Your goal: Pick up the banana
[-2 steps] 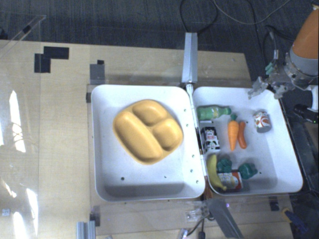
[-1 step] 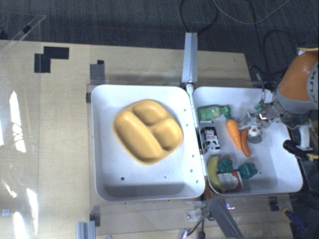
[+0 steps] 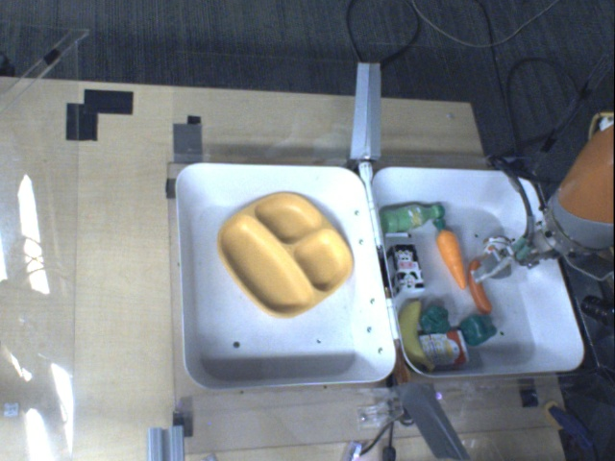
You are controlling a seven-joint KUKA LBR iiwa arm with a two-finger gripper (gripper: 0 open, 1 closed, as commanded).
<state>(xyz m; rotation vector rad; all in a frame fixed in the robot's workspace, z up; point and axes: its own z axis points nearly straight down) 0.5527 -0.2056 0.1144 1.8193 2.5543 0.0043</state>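
The banana [image 3: 410,327] lies yellow-green along the left wall of the right bin [image 3: 538,339], near its front, partly under a red-labelled can [image 3: 443,350]. My gripper [image 3: 492,257] reaches in from the right and hangs over the middle of that bin, just right of a carrot [image 3: 451,257]. It sits well up and right of the banana, with an orange-red item [image 3: 479,296] right below it. Nothing shows between its fingers.
In the left bin [image 3: 207,353] rests a yellow three-part dish [image 3: 285,252]. The right bin also holds a green bottle [image 3: 411,217], a black-and-white box [image 3: 405,267] and a teal object [image 3: 478,329]. A metal post [image 3: 366,113] stands behind the bins.
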